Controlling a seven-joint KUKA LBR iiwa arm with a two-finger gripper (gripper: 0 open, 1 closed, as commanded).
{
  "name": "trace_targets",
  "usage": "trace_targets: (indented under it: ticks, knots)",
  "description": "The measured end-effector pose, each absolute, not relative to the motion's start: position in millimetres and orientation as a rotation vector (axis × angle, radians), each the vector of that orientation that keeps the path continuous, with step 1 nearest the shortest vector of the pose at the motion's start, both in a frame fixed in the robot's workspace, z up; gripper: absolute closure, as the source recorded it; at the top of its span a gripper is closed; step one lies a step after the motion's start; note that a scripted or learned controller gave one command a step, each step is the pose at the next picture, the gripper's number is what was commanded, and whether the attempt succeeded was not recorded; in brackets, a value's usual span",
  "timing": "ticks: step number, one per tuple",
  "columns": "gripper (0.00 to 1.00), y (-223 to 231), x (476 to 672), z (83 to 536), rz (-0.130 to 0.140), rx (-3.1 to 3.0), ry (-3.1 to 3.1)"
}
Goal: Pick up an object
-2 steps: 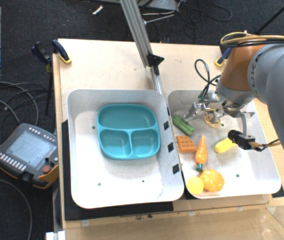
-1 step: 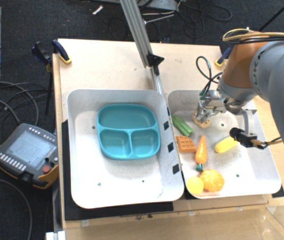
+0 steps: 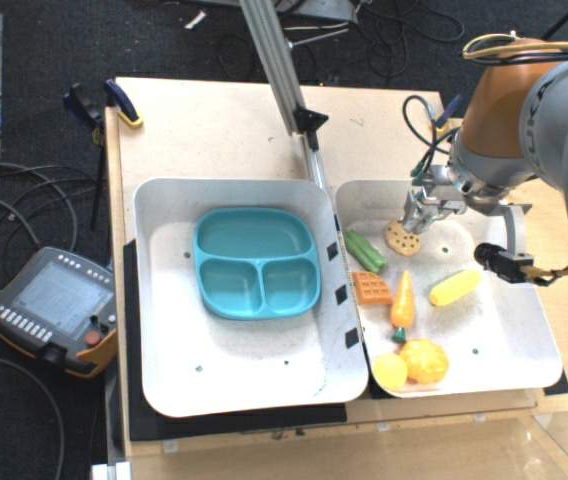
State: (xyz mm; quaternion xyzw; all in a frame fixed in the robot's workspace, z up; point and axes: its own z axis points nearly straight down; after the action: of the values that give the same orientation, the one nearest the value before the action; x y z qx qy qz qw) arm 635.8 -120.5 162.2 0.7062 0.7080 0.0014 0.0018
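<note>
My gripper (image 3: 416,222) hangs over the back left part of the right bin (image 3: 524,338), reaching in from the right. A round tan cookie with dark chips (image 3: 401,238) sits right at its tip, on the lower left side; whether the cookie is gripped or just touched is unclear. Further toward the front lie a green pickle (image 3: 366,251), an orange waffle square (image 3: 371,288), a carrot (image 3: 402,303), a yellow corn piece (image 3: 454,288), a yellow lemon (image 3: 390,371) and a yellow-orange fruit (image 3: 425,359).
The left bin (image 3: 164,348) holds a teal divided plate (image 3: 257,261). A metal pole (image 3: 274,53) slants down to the ridge between the bins. A black cable loop (image 3: 509,260) hangs from the arm over the right bin. A teach pendant (image 3: 54,308) lies on the floor at left.
</note>
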Motion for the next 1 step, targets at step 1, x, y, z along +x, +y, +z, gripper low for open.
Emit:
trace_targets:
  ticks: [1]
  knots:
    - [1.00,-123.2,636.4,205.7,0.005,2.215,2.220]
